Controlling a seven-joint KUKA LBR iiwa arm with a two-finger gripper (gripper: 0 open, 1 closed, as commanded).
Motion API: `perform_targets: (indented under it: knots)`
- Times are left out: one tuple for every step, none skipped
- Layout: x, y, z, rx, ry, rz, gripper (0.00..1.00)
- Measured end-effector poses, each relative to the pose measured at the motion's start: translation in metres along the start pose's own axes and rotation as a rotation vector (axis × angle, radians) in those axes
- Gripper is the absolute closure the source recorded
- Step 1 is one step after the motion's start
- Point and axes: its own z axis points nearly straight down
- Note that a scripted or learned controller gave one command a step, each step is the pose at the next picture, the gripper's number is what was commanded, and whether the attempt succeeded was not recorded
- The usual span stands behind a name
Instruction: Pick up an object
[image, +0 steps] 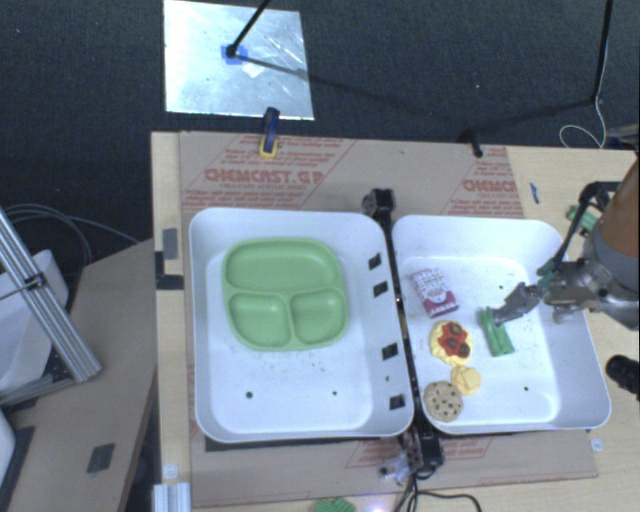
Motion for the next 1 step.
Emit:
perform_targets:
  knots:
    - [0.0134, -0.0022, 0.0648, 0.004, 0.001, 0.001, 0.00]
